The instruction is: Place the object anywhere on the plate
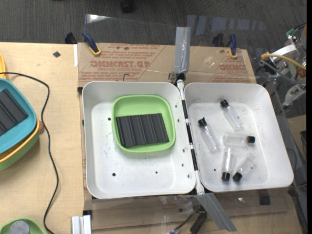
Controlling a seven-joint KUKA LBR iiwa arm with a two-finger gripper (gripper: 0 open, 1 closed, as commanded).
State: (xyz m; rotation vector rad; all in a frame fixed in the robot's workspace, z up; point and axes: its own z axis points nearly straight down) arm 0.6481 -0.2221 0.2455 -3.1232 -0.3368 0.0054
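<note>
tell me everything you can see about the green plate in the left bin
The light green square plate has rounded corners and a raised rim, and looks like matte plastic. It lies flat on the floor of the left shallow white bin, toward the bin's upper middle, clear of the walls. A dark grey ribbed rectangular mat lies on the plate, covering most of the plate's well and slightly tilted. Nothing else touches the plate.

A light wooden bench (53, 130) carries two white bins: the left bin (97, 179) at frame centre, the right bin (273, 174) touching it. A black cable (50, 145) and stacked teal-and-yellow trays (22, 130) lie at left.
</note>
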